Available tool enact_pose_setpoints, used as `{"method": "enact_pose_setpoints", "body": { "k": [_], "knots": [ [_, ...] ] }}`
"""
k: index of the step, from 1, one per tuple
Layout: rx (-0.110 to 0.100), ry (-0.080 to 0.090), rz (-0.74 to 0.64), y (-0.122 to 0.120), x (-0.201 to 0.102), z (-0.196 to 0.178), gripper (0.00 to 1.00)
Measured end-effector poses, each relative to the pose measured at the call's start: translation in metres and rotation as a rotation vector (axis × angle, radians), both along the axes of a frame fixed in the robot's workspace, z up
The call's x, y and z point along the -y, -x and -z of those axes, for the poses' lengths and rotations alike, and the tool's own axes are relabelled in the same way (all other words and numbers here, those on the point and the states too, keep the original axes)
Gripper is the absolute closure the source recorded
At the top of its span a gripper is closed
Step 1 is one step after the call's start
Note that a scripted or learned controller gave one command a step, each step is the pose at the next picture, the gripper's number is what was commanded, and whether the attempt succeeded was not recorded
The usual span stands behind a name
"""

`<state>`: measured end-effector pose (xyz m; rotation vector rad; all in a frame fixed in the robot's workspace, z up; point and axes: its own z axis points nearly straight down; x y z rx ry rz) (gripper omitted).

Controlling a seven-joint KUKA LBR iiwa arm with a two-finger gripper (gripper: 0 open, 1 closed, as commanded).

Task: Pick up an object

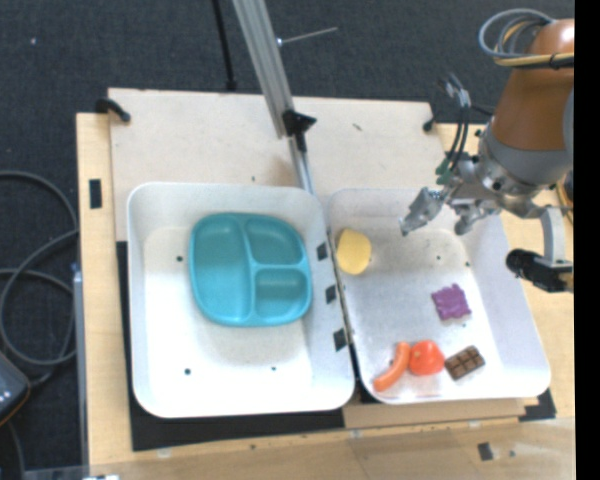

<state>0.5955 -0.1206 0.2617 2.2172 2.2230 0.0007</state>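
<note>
In the right bin [500, 298] lie a yellow rounded object [354, 252] at the left wall, a purple block [450, 302] right of centre, an orange-red toy [412, 362] near the front, and a brown chocolate-like piece [465, 362] beside it. My gripper [442, 220] hangs over the bin's back part, open, with nothing between its fingers. It is right of the yellow object and behind the purple block.
The left bin [160, 368] holds a teal divided plate [250, 269]. A slanted metal pole [265, 53] rises from between the bins at the back. Cables lie on the floor at the left.
</note>
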Motion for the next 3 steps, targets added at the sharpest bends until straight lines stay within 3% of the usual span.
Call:
{"method": "enact_pose_setpoints", "body": {
  "k": [1,3],
  "knots": [
    [0.000,0.000,0.001,0.000,0.000,0.000,0.00],
    [-0.007,0.000,0.003,-0.003,0.001,0.105,0.00]
  ]
}}
